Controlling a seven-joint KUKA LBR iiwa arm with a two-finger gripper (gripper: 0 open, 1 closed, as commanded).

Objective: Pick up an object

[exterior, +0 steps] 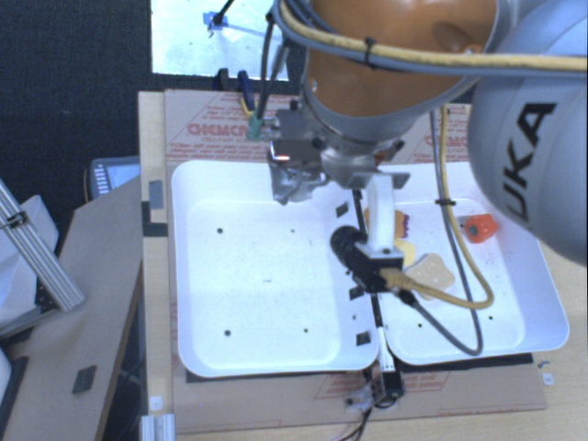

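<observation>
We see a robotics lab: a KUKA arm (432,72) with looped cables overhangs two white bins (197,246), which rest on printed cardboard (216,131).

"UKA" is read on the grey arm (533,154); reddish mirrored lettering is printed on the cardboard (216,127), illegible.

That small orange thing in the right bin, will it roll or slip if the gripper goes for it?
The orange object looks small, chunky and hard, so probably stiff and light. Its rounded outline suggests it may scoot or roll on the smooth right bin floor if nudged off-centre. It lies apart from the tan flat piece, so a push shouldn't disturb that.
</observation>
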